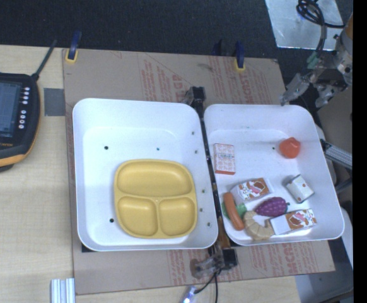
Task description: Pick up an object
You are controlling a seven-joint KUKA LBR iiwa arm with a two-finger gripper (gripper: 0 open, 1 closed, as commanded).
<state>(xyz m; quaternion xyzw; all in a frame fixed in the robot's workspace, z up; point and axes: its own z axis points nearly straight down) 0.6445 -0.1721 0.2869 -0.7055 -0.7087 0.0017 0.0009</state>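
One grey two-finger tool (316, 84) hangs beyond the right white plastic bin's (309, 115) far corner; its grip unclear.

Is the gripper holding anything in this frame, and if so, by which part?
Nothing is held. The gripper sits beyond the right bin's far corner, and nothing shows between its fingers. The toys lie in that bin.

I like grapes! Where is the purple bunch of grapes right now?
The purple grapes lie in the right bin, near its front edge, between the small carton with the picture and the carton in the front corner, right beside the croissant.
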